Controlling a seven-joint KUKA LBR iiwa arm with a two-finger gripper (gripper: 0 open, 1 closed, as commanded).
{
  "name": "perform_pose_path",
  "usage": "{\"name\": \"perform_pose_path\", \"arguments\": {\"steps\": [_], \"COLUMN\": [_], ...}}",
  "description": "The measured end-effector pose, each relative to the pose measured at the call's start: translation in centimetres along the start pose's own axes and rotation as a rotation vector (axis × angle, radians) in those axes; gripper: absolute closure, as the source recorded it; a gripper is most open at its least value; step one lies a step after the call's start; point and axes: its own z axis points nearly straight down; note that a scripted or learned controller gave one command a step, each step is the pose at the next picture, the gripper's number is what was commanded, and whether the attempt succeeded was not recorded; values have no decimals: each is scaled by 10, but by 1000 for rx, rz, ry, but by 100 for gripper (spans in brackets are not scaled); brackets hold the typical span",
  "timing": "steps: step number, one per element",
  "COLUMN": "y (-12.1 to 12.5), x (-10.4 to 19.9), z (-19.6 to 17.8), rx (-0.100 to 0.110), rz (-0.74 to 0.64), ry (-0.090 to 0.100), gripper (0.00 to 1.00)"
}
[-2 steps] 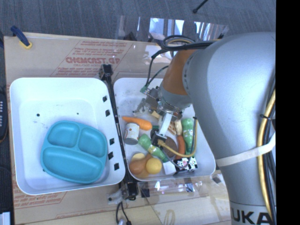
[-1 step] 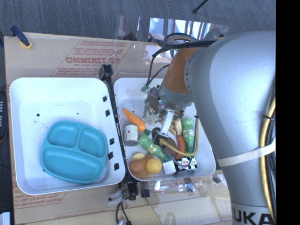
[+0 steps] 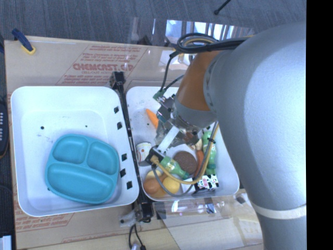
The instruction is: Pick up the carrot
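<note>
carrot (image 3: 151, 117) is lying in the right bin (image 3: 136, 100) near its far left part, long axis running from upper left to lower right. gripper (image 3: 155, 158) is hovering nearer; whether it's open or closed, cannot tell.

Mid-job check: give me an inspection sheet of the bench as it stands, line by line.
Surface: two white bins side by side; left bin, right bin.
Job's things: carrot lies in the right bin near its far end, partly hidden by the arm.
Clutter: blue divided tray in the left bin; toy foods heaped at the right bin's near end, including a brown round piece and a yellow piece.
Grippers: gripper low over the heap, near side of the carrot; finger state unclear.
Cables: black cables looped above the wrist.
Surroundings: printed cardboard sheet behind the bins; grey carpet beyond.
</note>
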Motion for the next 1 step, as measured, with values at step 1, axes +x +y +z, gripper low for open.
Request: {"name": "perform_pose_path", "arguments": {"steps": [1], "y": [-28], "x": [-30], "z": [-43], "rx": [0], "rz": [58], "ry": [3], "gripper": [100]}}
